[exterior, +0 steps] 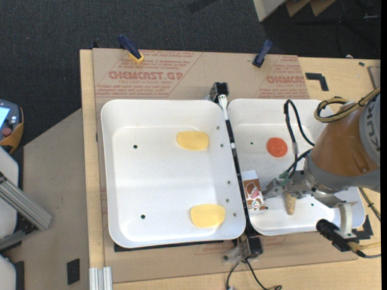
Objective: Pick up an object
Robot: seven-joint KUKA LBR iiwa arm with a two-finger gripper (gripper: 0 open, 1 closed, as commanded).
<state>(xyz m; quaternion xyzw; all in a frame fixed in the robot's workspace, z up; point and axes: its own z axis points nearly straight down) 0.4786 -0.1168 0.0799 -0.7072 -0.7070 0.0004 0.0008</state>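
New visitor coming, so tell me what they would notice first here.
The grey and orange arm reaching over the right bin, its hand low near a small brown-and-white packet. Next, the red disc in that bin, and two yellow pieces in the left bin.

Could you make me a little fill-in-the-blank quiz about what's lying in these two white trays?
1. The left bin holds ____ yellow oval pieces.
2. The round disc in the right bin is ____ in colour.
3. The small brown and white packet lies in the ____ bin, by the divide between the two.
4. The gripper hangs over the ____ bin.

Missing words: two; red; right; right
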